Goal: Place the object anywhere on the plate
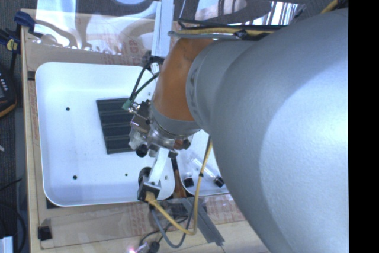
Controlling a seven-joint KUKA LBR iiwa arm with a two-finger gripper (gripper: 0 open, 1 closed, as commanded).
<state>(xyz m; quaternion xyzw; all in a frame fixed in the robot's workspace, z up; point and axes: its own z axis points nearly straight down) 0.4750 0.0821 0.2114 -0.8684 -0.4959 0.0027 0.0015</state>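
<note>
A dark ribbed rectangular plate (113,125) lies flat in the left white bin (65,145), right of the bin's middle. My gripper (142,138) hangs over the plate's right edge, under the orange band of the wrist (172,89). The metal wrist parts and cables cover the gripper's tips, and the plate's right part is hidden beneath them. The bare part of the plate has nothing on it.
The big grey arm (278,127) covers most of the right bin (201,170); only a sliver of that bin's white floor shows beside the wrist. A clear wall (106,26) with reflections stands behind the bins. The left bin's floor is bare white around the plate.
</note>
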